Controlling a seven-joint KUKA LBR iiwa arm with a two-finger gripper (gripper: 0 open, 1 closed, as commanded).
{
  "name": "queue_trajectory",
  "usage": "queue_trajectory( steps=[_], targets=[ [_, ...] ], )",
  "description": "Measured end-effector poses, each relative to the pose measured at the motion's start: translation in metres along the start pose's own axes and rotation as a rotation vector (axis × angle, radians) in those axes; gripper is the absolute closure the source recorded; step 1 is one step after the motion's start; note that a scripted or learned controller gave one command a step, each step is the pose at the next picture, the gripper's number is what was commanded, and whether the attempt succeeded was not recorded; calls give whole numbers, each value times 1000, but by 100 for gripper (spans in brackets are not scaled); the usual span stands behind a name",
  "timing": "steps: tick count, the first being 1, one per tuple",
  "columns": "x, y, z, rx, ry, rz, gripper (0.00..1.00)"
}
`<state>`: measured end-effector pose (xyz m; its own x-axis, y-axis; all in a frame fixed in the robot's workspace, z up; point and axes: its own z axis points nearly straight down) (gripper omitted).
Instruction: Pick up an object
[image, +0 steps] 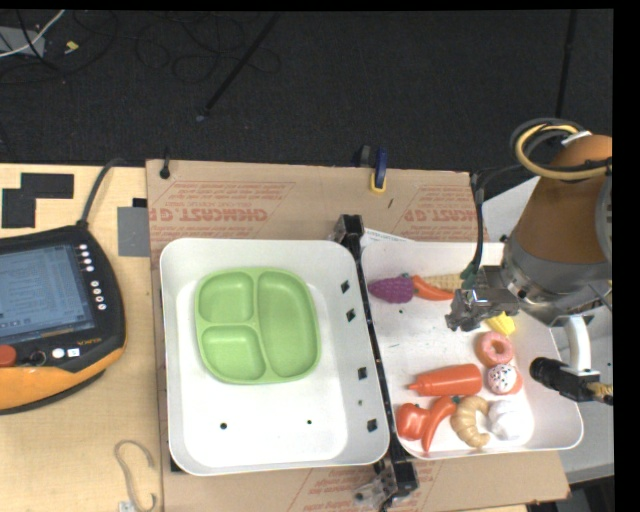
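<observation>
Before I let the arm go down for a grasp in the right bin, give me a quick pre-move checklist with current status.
1. Gripper over the right white bin: ok.
2. Nothing visibly held: ok.
3. Opening of gripper: cannot tell.
4. Isolated target: not ok; pink frosted toy doughnut, red toy ketchup bottle, red toy pepper and tan toy croissant crowd together.
5. Purple toy grape bunch lies apart from that cluster, beside an orange toy carrot: ok.
6. Green divided plastic tray in the left bin, out of path: ok.

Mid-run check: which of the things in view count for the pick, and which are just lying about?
For the pick: gripper, over the right bin; purple grapes, carrot, pink donut, red ketchup bottle, red pepper, croissant.

Lying about: green divided plate in the left bin, teach pendant, blue clamp.
</observation>
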<state>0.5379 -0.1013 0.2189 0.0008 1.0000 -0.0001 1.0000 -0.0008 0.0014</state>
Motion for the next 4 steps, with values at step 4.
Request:
queue_trajectory(
  steps=[4],
  targets=[
    [104,66,-11,4,0,-1,100]
  ],
)
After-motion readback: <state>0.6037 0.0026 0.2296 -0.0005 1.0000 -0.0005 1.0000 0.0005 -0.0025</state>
